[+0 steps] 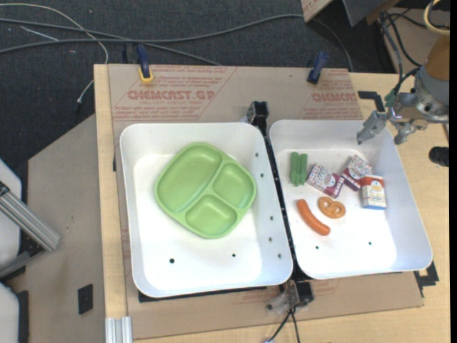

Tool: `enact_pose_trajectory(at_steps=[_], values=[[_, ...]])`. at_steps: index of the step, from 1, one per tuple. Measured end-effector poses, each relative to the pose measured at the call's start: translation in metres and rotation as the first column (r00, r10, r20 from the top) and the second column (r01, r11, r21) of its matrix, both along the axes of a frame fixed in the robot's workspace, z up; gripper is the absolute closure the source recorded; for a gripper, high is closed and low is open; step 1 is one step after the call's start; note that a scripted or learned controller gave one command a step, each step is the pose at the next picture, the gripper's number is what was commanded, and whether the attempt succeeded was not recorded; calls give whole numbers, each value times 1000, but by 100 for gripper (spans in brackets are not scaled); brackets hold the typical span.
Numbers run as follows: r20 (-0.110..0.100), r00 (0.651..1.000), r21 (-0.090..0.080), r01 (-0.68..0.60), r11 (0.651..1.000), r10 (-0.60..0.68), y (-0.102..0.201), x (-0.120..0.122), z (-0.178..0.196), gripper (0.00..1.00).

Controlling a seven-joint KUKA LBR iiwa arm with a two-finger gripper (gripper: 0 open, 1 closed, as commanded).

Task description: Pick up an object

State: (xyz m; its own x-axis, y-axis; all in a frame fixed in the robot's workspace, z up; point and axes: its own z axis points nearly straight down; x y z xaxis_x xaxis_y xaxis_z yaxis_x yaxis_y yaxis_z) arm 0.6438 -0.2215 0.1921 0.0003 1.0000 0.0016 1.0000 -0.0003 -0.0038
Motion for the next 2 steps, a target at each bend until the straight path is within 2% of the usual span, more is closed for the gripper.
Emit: enact_pose_trajectory(at_steps=[1,2], values=[[3,1000,-1,-1,1000,1,0,1,2,0],[2,1000,-1,-2,1000,2,0,6,-39,0]])
